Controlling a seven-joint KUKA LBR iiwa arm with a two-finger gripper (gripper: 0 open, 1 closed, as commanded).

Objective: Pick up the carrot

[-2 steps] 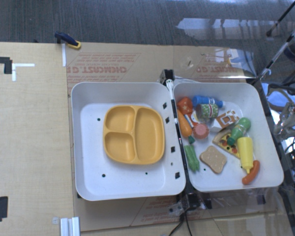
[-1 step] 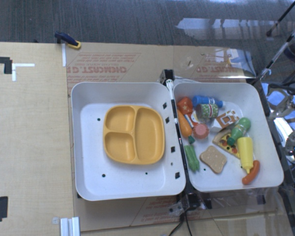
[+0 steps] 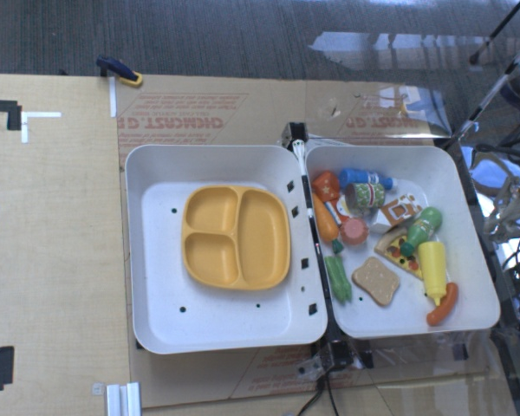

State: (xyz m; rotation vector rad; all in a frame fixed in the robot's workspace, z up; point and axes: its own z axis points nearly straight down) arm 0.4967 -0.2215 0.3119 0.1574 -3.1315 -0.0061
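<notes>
While you look down from the camera view, you see two white bins side by side on the worktop, resting on a sheet of brown cardboard.

The left bin holds a yellow plate with three compartments, lying flat near the middle of the bin floor.

The right bin holds a heap of toy food. The carrot lies at that bin's left side, just beside the wall it shares with the left bin, its length running from far to near with a slight slant. At its far end you find a red piece, touching or nearly touching it. A small pink round piece sits just to the right of the carrot. Nearer to you, a green pod lies along the same wall, just past the carrot's near end.

Farther right you see a blue bottle at the far side, a bread slice, a pizza slice, a green bottle, a yellow bottle and an orange-red sausage in the near right corner.

You cannot tell how the jaws stand, and nothing has hold of the carrot: it rests on the bin floor.

A blue and yellow clamp lies at the far left edge of the worktop, well apart from the bins.
</notes>
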